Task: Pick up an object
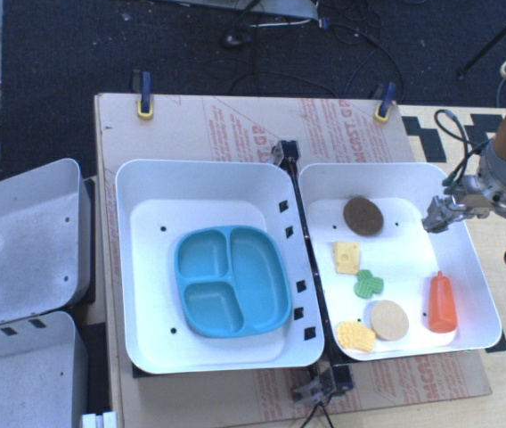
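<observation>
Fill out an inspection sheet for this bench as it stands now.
Surface: board bench bearing left bin and right bin side by side.
Job's things: in the right bin, brown disc, cheese piece, green piece, tan disc, yellow corn piece, orange bottle.
Clutter: blue divided tray in the left bin.
Grippers: gripper above the right bin's far right edge, nothing seen between its fingers.
Cables: black cables on the floor behind the bench.
Surroundings: yellow clamps at the far edge; spare white bins at left.
</observation>
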`<action>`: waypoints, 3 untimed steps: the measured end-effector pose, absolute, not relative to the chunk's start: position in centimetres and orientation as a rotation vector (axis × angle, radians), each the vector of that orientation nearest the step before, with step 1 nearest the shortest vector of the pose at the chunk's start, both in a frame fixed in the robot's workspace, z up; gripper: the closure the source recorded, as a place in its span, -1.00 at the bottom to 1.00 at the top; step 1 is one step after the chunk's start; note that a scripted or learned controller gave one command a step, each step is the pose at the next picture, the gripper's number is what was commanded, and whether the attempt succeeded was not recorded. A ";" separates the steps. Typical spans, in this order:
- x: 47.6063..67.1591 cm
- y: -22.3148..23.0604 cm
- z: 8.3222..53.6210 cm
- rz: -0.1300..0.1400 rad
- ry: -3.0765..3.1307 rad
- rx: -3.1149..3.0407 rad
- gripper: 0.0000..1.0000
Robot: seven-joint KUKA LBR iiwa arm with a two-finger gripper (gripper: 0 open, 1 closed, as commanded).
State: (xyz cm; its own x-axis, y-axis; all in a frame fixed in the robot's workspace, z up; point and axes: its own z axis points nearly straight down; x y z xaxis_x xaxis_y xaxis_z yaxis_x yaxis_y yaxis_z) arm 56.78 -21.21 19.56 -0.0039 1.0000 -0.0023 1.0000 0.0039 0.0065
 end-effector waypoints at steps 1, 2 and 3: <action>57.6 -20.4 24.7 0.005 2.221 2.212 1.00; 58.0 -14.1 24.8 0.003 2.231 2.212 1.00; 59.1 -8.1 23.7 0.002 2.232 2.214 1.00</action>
State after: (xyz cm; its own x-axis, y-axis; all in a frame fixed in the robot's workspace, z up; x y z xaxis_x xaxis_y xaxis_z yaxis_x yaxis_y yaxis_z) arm 59.09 -8.14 23.68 -0.0081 1.0000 0.0020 1.0000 0.0081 -0.0003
